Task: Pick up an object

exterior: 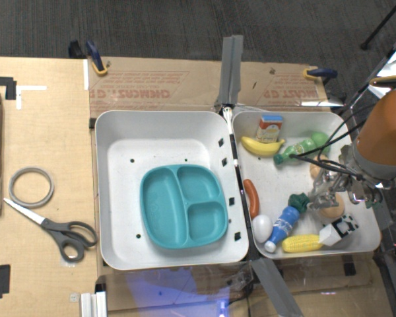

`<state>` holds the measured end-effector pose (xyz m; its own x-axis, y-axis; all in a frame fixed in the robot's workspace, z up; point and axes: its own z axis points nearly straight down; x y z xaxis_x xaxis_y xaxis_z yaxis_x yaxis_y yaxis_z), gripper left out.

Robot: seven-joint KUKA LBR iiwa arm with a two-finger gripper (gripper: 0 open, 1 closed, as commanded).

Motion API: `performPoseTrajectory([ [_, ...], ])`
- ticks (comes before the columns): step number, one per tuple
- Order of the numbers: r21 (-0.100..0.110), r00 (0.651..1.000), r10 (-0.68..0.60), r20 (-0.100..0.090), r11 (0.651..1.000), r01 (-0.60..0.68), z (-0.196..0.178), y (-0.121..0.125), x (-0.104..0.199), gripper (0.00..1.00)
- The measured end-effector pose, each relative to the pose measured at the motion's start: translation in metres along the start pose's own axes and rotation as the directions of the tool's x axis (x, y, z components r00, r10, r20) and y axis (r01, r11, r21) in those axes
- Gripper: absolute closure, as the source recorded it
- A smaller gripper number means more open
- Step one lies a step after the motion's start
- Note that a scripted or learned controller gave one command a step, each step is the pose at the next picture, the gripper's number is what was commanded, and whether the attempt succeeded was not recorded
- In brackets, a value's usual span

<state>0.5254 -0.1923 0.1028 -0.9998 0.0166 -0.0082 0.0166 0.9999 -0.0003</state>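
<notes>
bench: 2 white bins [109, 177] side by side
left bin: teal divided plate [183, 205]
gripper [325, 197]: lowered in right bin, finger state cannot be told

A teal tray [184, 206] is lying in the left bin [112, 177]; the pincer [325, 195] is hovering over toys in the right bin [363, 243], a banana [259, 146] at its ten o'clock.

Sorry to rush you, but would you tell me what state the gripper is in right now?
Gripper: low in the right bin, over the toys; whether it grips anything cannot be told.
</notes>
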Motion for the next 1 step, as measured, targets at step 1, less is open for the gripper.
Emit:
performPoseTrajectory([
  [1, -0.001, 0.998, 0.066, -0.007, 0.998, -0.066, 0.0106, 0.0522, 0.0482, 0.00],
])
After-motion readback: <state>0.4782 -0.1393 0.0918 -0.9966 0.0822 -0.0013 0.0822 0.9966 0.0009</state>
